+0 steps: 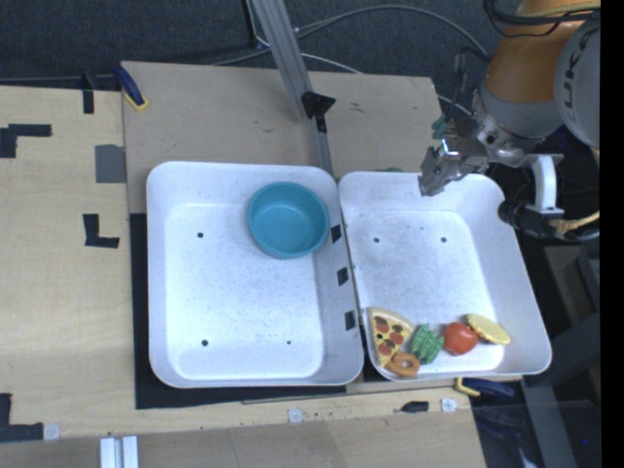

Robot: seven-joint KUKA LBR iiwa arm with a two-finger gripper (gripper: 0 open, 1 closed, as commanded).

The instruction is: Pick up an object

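Toy food pieces [434, 339] are lying along the right bin's [487, 261] near edge, ungrasped. Gripper [432, 185] is hovering over that bin's far edge, fingers' state unclear. Approach step; next calls for travelling toward the toys and descending.

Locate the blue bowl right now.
The blue bowl sits in the left bin, at its far right corner, next to the divide with the right bin.

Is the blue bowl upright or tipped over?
Upright: the bowl sits in the left bin, its round opening facing up.
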